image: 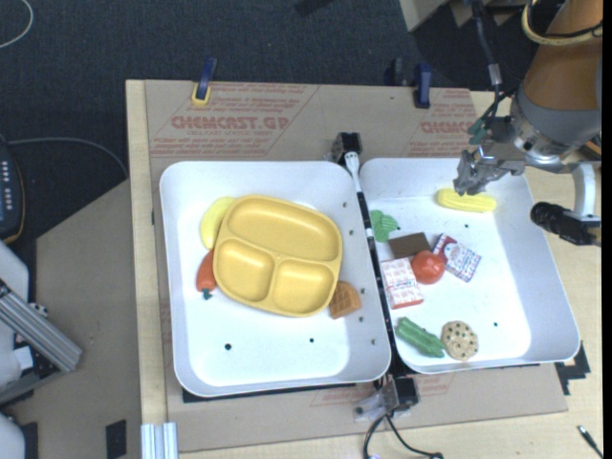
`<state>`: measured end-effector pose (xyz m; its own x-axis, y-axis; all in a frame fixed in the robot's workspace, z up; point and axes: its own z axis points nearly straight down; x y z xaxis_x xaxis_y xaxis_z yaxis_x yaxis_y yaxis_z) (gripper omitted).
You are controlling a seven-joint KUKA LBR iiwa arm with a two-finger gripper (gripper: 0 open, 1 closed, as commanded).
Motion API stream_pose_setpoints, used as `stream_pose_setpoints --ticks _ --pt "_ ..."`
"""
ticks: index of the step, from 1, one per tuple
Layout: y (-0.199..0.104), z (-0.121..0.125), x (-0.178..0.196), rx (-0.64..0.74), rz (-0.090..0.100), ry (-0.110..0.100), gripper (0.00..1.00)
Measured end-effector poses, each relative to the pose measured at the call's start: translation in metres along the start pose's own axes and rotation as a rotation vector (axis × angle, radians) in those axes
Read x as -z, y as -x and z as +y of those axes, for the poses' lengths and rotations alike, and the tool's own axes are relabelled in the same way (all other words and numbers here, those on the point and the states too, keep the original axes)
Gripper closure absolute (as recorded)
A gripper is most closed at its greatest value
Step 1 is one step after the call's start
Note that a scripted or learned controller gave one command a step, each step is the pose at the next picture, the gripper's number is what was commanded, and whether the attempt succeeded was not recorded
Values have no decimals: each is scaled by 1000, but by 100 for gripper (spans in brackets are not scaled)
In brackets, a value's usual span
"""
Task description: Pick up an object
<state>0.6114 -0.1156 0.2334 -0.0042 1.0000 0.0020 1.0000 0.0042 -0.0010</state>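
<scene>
My gripper point(470, 184) hangs over the far part of the right bin point(545, 295), its tips just above the left end of a yellow banana-shaped toy point(468, 201). Nothing shows between the fingers. Further down the same bin lie a green leafy piece point(383, 225), a brown block point(409, 245), a red tomato point(428, 268), a red-and-white packet point(402, 283), a second small packet point(462, 260), a green pepper point(419, 337) and a cookie point(460, 338).
The left bin point(186, 323) holds a yellow compartment tray point(277, 254), with a yellow piece point(212, 220), a red-orange pepper point(206, 275) and a waffle-like piece point(344, 300) around its edges. Clamps point(202, 90) sit at the bench's far edge.
</scene>
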Motion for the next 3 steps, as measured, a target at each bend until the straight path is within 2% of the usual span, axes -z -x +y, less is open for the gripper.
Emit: stream_pose_setpoints --ticks 1,3 --pt "-57 -18 -11 2 1 -3 100" --pt "-146 -52 -20 1 0 -3 100"
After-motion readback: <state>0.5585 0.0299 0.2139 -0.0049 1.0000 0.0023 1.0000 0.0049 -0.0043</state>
